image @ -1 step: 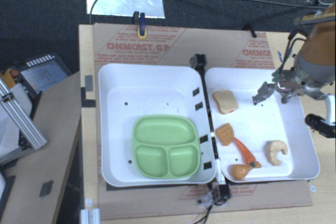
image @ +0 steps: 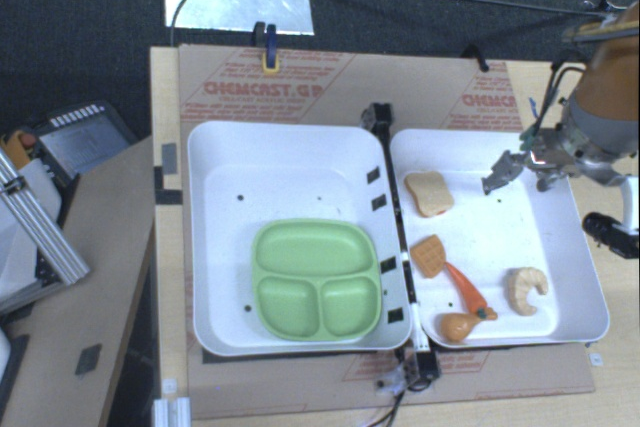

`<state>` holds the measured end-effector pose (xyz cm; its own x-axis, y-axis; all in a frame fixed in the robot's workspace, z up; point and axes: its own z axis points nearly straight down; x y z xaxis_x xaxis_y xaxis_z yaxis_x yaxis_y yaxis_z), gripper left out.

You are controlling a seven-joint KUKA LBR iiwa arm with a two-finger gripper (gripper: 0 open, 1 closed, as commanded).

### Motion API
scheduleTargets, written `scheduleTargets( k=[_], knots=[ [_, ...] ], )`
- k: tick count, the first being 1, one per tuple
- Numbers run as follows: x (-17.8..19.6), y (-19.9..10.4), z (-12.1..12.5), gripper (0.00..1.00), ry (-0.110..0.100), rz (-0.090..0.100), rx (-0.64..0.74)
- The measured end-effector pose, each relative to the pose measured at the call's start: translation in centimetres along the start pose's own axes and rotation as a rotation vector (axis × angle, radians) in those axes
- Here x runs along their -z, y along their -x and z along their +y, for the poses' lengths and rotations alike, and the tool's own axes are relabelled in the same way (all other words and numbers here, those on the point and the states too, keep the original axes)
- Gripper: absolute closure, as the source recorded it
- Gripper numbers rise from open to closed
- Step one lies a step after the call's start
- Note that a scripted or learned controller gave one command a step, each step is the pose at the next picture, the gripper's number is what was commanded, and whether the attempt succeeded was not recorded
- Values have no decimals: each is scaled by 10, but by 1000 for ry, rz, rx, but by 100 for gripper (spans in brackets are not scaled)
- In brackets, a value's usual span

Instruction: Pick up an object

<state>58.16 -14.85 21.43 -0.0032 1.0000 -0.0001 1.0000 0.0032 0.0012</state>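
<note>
From my remote seat, the far left shows a side surface with a dark tablet-like device (image: 78,141) and a ridged metal rail (image: 38,225) lying at a slant. Next comes the desk (image: 170,335), topped by a printed cardboard sheet (image: 330,80) that carries both bins. The left bin (image: 215,215) holds a green divided plate (image: 316,278), sitting toward its near edge and a little right of center. Black clips (image: 381,117) run along the seam where the two bins meet. The right bin (image: 560,245) holds the toy foods I could go for: a slice of bread (image: 430,193) toward the far left part, a waffle-like orange piece (image: 428,256) below it, a carrot (image: 466,288) touching that piece and running toward the near edge, a brown pear-shaped item (image: 457,325) at the near rim just beside the carrot's tip, and a pale croissant (image: 525,289) well apart to the right. The tool (image: 503,173) hangs above the far right part of that bin, right of the bread and clear of it; I cannot tell whether it is apart or together. Behind it, the grey arm with its orange band (image: 610,85) comes in from the right.
</note>
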Motion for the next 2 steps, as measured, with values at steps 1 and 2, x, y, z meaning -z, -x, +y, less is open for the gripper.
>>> scheduleTargets(
  k=[1, 2],
  knots=[
    [-48, -5, -8, 0, -2, 0, -2],
    [-100, -7, 2, 0, -2, 0, 1]
  ],
)
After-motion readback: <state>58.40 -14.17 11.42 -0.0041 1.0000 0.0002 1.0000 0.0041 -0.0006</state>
